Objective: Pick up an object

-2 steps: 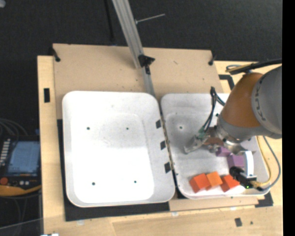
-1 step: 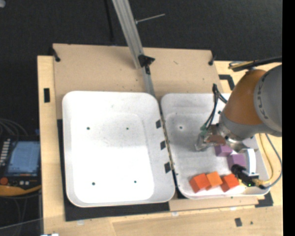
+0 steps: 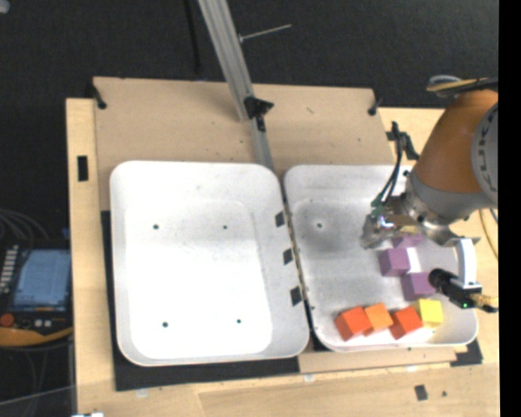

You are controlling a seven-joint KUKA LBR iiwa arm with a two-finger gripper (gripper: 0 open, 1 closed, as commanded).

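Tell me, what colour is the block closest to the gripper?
Purple block, seen in the camera view, beside the gripper.

Left of the gripper the right bin's floor lies open; just beside and below it purple blocks crowd close; further below, orange blocks, a red block and a yellow block line the near wall.

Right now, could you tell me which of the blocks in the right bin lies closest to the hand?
The purple block, directly below the hand in the camera view. The orange, red and yellow blocks sit farther away along the bin's near edge.
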